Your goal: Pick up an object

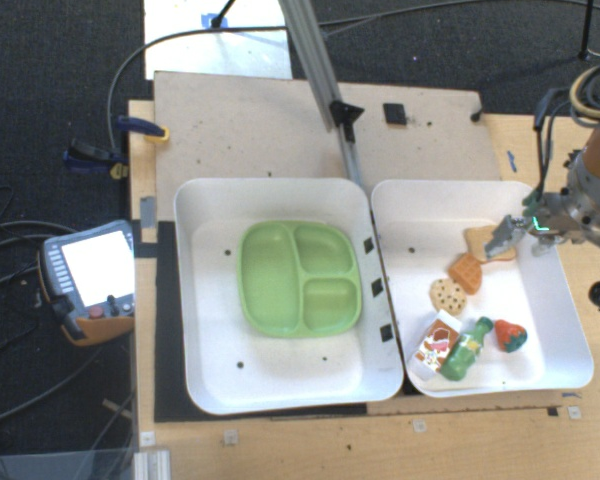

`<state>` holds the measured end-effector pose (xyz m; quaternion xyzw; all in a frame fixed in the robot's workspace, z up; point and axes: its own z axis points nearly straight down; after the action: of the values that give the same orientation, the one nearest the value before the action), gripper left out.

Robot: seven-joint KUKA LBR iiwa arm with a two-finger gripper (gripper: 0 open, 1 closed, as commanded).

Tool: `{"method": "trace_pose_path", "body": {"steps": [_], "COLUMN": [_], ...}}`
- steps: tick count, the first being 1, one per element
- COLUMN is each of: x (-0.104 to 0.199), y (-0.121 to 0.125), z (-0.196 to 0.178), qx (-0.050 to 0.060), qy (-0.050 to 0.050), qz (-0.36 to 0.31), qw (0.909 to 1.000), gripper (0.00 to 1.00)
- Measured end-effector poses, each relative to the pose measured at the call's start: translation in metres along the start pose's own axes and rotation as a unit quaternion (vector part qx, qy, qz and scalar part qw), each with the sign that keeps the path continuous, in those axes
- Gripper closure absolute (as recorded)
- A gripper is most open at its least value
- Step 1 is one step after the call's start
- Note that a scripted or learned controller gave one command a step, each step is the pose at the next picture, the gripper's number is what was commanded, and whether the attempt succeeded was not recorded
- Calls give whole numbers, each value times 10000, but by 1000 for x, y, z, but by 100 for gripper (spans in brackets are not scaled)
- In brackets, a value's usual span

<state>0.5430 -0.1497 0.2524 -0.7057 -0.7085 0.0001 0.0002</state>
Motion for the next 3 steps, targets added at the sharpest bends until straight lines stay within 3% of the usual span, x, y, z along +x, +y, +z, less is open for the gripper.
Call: {"method": "trace_pose_path", "body": {"steps": [1,3], "x": [0,-10], "y": [1,-11], "z": [-1,112], "qx": [-10,3], "qy": [-2,0], "qz": [-2,14], "qw": [10000,10000], "gripper": [0,0]}}
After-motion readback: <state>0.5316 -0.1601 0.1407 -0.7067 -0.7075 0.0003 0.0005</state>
